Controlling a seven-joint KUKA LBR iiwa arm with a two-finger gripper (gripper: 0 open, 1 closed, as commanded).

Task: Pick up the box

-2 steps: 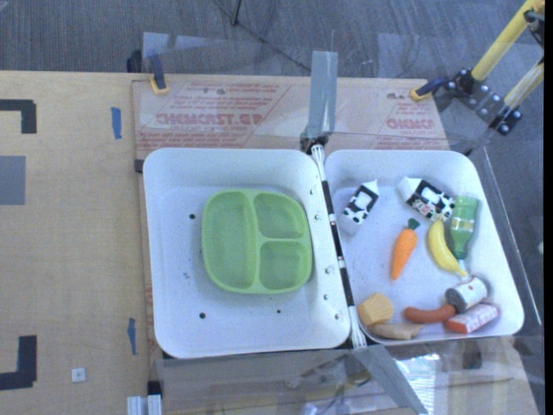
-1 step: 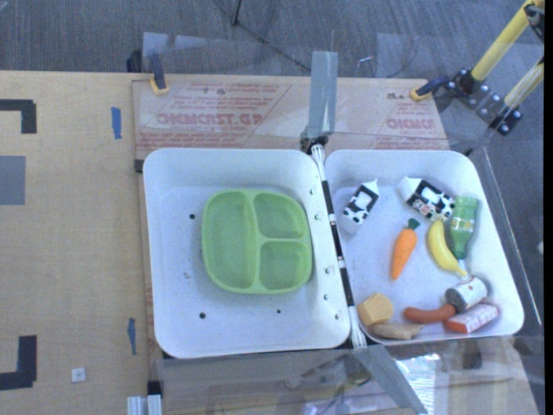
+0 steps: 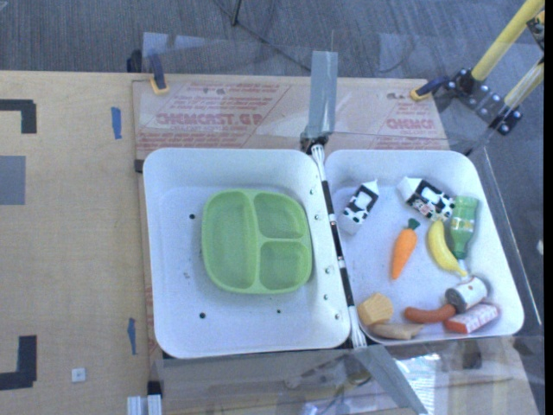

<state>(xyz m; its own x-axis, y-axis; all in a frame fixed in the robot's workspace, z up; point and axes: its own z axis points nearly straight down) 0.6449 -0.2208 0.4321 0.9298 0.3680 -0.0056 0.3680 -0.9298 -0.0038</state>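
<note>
A small red and white box [image 3: 474, 318] lies flat in the front right corner of the right bin [image 3: 492, 188], touching a white can [image 3: 467, 293] just behind it. Two cow-patterned cartons are also in this bin. One carton [image 3: 359, 206] stands near the left wall, and the other carton [image 3: 429, 199] lies at the back. A green packet [image 3: 462, 224] lies beside the second carton, close to the right wall.
The right bin also holds a carrot [image 3: 403, 249], a banana [image 3: 443, 247], a red sausage [image 3: 427, 314], an orange block [image 3: 375, 308] and a bread piece [image 3: 396, 330]. The left bin [image 3: 168, 258] holds a green divided plate [image 3: 257, 240]. Yellow stand legs [image 3: 510, 33] rise at the back right.
</note>
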